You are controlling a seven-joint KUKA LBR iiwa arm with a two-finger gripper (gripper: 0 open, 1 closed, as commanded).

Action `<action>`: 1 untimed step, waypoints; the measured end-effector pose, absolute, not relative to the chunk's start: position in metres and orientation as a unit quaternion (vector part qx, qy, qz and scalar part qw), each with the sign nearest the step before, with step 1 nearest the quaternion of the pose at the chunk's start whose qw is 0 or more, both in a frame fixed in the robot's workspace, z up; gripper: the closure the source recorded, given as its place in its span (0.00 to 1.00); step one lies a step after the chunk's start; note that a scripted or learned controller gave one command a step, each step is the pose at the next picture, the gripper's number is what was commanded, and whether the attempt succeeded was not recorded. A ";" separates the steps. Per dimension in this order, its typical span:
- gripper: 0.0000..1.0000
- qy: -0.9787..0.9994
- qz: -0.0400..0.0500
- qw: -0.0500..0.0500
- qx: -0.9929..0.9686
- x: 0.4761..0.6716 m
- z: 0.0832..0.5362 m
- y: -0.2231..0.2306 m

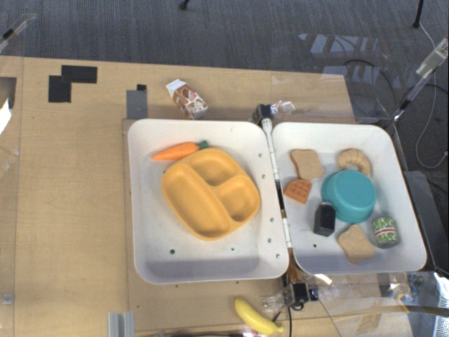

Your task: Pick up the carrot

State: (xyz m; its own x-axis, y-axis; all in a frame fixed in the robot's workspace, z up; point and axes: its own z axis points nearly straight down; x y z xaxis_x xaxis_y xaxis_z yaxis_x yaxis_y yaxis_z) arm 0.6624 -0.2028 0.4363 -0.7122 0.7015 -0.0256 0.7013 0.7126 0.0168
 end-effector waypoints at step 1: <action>0.00 0.925 0.003 0.015 0.379 0.662 0.436 -0.203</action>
